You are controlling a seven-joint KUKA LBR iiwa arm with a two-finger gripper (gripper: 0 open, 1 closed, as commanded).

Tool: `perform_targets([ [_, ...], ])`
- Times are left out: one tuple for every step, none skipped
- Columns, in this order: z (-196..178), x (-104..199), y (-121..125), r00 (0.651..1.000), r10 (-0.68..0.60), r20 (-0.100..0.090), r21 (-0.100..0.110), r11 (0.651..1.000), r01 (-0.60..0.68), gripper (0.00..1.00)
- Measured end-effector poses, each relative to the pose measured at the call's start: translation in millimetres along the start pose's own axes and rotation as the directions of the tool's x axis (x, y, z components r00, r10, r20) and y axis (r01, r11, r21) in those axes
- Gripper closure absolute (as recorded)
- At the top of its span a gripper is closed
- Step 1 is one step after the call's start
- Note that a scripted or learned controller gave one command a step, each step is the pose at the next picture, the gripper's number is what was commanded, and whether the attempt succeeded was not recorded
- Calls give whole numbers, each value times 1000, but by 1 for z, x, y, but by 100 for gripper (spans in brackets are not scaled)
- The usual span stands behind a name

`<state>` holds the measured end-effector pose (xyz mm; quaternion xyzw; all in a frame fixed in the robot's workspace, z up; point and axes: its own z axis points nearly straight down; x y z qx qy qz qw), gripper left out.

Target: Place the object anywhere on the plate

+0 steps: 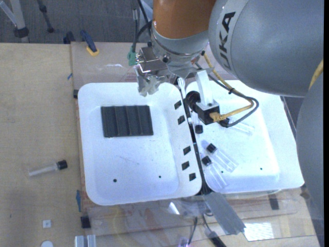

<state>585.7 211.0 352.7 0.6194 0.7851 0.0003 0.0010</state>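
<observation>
So the gripper [149,86] hangs over the far edge of the left shallow white bin [85,138], and honestly I can't tell if it's clenched or released. The small clear plastic tubes with black caps [216,156] lie in the right white bin [272,153], near its left wall, well apart from the gripper. They're see-through and lying flat. The dark grey ribbed rectangular plate [127,121] sits flat in the left bin, near the gripper.

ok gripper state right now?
Gripper: cannot tell. It sits over the far edge of the left bin, beyond the dark plate.
</observation>
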Motion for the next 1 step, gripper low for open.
perform_targets([
  [-24,13,-70,985,175,0,5,985,-175,100],
])
